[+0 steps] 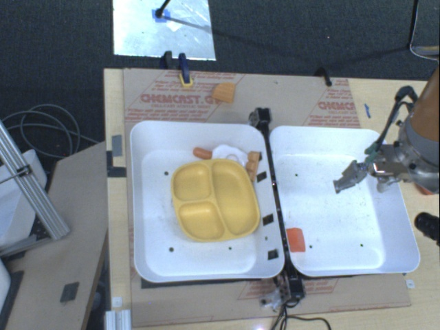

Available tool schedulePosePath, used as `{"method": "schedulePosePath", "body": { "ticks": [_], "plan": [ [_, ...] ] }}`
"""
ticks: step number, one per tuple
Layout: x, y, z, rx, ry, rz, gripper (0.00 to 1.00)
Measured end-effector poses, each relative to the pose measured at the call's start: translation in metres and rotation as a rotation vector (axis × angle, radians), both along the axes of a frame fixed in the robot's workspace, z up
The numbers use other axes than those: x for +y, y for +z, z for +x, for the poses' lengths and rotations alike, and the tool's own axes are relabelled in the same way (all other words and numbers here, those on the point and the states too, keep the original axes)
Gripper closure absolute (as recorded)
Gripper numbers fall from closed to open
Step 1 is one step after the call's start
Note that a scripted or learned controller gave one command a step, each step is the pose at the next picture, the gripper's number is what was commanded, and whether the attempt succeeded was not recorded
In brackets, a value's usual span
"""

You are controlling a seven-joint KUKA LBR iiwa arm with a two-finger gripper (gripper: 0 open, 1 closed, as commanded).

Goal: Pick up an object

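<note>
My gripper (361,183) hangs over the right part of the right bin (392,253). It is open, with one grey finger (346,179) pointing left and nothing between the fingers. A small orange-red block (295,239) lies in the right bin's near left corner, well to the left of and below the gripper. In the left bin (148,253) a yellow three-part plate (214,199) lies flat. Behind it are a small orange stick (202,153), a white object (228,155) and a tan piece (253,163).
A tan block (223,92) lies on the cardboard behind the bins, near a blue and yellow clamp (184,71). Black clips (260,116) sit along the seam between the bins. A metal sheet (163,19) lies at the far back.
</note>
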State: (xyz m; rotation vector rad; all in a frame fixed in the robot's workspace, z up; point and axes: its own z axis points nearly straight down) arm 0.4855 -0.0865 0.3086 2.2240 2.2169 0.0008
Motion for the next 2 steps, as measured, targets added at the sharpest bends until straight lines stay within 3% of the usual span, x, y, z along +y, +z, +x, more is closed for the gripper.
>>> {"method": "schedulePosePath", "body": {
  "ticks": [1, 2],
  "plan": [
    [0.086, 0.027, 0.030, -0.004, 0.016, 0.003, 0.00],
    [0.056, 0.127, 0.001, -0.011, 0.006, 0.000, 0.00]
  ]
}}
